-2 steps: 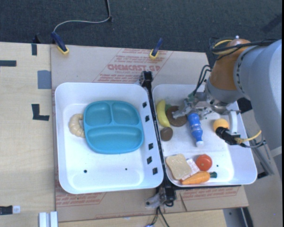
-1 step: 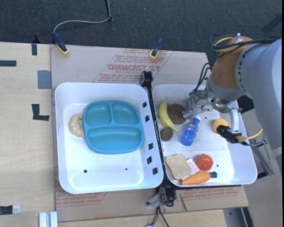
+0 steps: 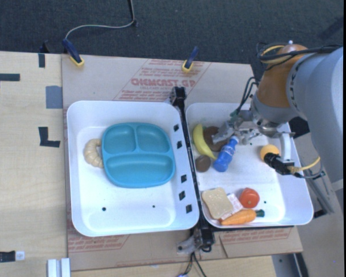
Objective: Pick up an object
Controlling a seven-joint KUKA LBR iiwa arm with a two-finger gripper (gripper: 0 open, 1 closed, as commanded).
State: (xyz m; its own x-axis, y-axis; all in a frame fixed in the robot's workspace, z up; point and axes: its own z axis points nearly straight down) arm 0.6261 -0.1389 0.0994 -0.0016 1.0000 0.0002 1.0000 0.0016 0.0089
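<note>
My gripper [image 3: 232,130] hangs over the upper middle of the right bin [image 3: 288,198], reaching in from the right. Its tip sits just above the top end of a blue bottle [image 3: 224,156], which lies tilted on the bin floor. Left of the bottle lies a yellow banana [image 3: 202,142], with a small brown object [image 3: 203,164] below it. At the front of the bin are a slice of bread [image 3: 217,202], a red tomato [image 3: 249,197] and an orange carrot [image 3: 240,217]. A small yellow-orange object [image 3: 269,152] sits at the right.
The left bin [image 3: 86,212] holds a blue divided plate [image 3: 138,154] with a beige pastry-like object [image 3: 93,153] against its left side. A black divider [image 3: 183,160] runs between the bins. The arm's grey body [image 3: 317,97] covers the right bin's back right corner.
</note>
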